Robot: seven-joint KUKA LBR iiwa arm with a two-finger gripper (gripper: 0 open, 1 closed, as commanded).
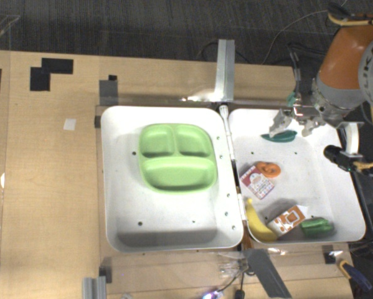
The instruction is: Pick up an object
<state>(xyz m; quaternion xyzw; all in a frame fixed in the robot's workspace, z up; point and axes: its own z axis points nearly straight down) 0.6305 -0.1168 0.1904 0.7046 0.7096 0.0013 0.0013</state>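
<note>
Small teal flat object (281, 137) lying near the back edge of the right white bin (335, 198), directly under the gripper (294, 126).
The two fingers are spread, one at each side of the teal piece, gripping nothing. Toward the front of that bin lie a yellow banana (257, 222), an orange carton (286, 219), a green pepper-like item (317, 227), and a printed card (256, 183). The left white bin (121, 185) holds a green sectioned plastic tray (176, 156).

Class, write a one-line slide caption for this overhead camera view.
Gripper poised over a teal object in the right bin; green tray in the left.
</note>
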